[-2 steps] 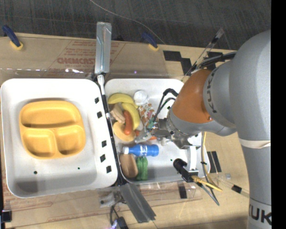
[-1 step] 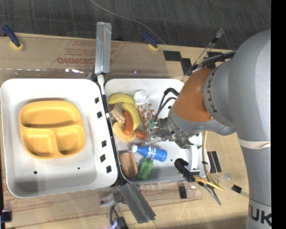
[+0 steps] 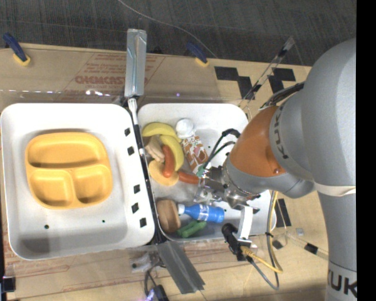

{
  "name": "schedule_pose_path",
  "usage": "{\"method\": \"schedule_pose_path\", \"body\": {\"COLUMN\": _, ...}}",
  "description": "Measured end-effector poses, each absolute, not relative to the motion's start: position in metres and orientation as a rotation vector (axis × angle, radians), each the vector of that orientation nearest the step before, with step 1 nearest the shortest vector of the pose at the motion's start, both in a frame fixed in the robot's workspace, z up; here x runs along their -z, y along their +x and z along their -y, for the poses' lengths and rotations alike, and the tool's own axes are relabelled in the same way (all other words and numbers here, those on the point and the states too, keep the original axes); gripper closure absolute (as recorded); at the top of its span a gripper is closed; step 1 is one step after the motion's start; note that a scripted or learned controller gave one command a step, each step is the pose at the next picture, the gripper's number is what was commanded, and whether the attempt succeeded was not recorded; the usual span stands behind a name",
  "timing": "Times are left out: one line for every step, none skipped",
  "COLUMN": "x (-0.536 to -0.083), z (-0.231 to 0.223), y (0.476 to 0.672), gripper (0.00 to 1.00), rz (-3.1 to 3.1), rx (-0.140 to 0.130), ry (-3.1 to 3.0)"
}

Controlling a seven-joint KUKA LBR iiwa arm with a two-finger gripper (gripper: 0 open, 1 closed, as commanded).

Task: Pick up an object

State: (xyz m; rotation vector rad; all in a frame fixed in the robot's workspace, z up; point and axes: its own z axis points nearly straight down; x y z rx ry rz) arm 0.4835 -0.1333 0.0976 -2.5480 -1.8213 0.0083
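Reaching down into right-hand shallow white bin (image 3: 238,115), our grey arm with orange wrist band (image 3: 263,149) covers gripper (image 3: 208,187); we cannot tell its state. Candidate objects crowd bin's left side: one yellow banana (image 3: 166,140), one orange carrot-like stick (image 3: 168,158), one small white-capped bottle (image 3: 189,142), one clear bottle with blue label (image 3: 203,213), one brown round piece (image 3: 168,215), one green item (image 3: 191,229). Risk, we judge: tight clutter means grazing neighbours, closing on nothing. Left white bin (image 3: 12,168) holds one yellow divided tray (image 3: 67,168).

Cardboard-topped bench (image 3: 62,74), two white bins: left bin (image 3: 12,168), right bin (image 3: 219,115)
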Motion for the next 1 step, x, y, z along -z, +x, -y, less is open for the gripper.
{"method": "schedule_pose_path", "body": {"x": -0.1886, "z": 0.0853, "y": 0.517, "gripper": 1.0, "rz": 1.264, "rx": -0.008, "ry": -2.872}}
